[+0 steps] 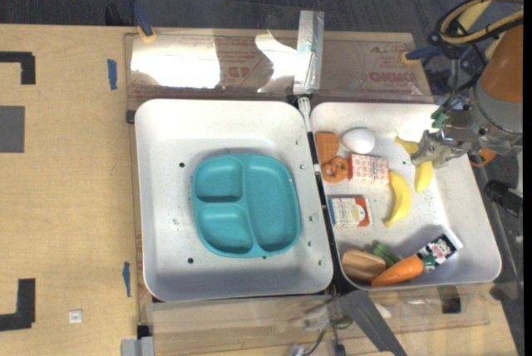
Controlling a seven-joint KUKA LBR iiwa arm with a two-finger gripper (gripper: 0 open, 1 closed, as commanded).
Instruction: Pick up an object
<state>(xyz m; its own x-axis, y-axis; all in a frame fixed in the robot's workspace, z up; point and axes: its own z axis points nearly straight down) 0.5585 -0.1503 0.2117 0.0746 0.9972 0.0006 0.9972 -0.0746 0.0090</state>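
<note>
My gripper (435, 148) hangs over the right bin's (486, 263) far right part, with the grey wrist and orange band behind it at the frame's right edge. A small yellow object (423, 176) lies right under and beside the gripper, partly covered by it; contact is unclear. Nearby lie a banana (399, 198), a white egg (359, 140), a red-and-white carton (369, 170), a second small carton (349, 211), an orange pretzel-like piece (333, 170), a carrot (397, 270), a bread roll (362, 264) and a black-and-white packet (439, 249).
The left bin (158, 180) holds a teal divided plate (246, 203). A ridge between the bins runs down the middle. Clear plastic panels stand behind both bins. Yellow cables hang at the top right.
</note>
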